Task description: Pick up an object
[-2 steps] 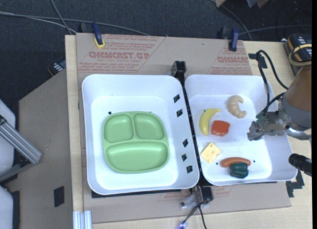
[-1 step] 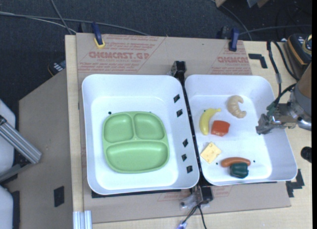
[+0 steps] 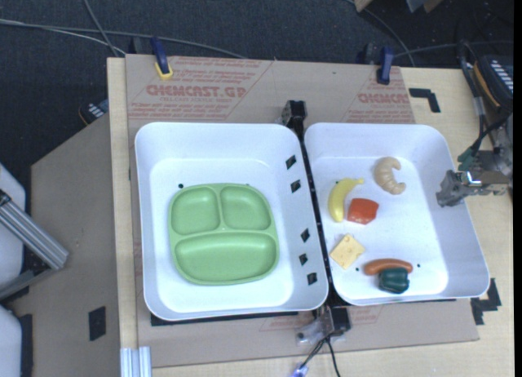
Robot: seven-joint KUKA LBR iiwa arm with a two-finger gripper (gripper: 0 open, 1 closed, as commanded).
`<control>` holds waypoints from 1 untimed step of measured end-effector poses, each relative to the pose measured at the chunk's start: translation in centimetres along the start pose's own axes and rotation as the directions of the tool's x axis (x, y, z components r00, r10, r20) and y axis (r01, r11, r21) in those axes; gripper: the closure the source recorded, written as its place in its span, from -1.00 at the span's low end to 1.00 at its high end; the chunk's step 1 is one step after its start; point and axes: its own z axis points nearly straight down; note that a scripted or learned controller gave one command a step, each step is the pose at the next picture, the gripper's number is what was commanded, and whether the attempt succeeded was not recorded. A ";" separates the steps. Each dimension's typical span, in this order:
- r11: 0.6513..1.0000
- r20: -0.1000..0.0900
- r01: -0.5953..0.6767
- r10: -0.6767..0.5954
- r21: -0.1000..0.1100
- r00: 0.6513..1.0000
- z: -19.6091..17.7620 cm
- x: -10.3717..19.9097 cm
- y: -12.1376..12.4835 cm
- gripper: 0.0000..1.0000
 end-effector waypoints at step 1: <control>1.000 -0.006 0.004 -0.004 0.010 1.000 1.6 5.4 0.1 1.00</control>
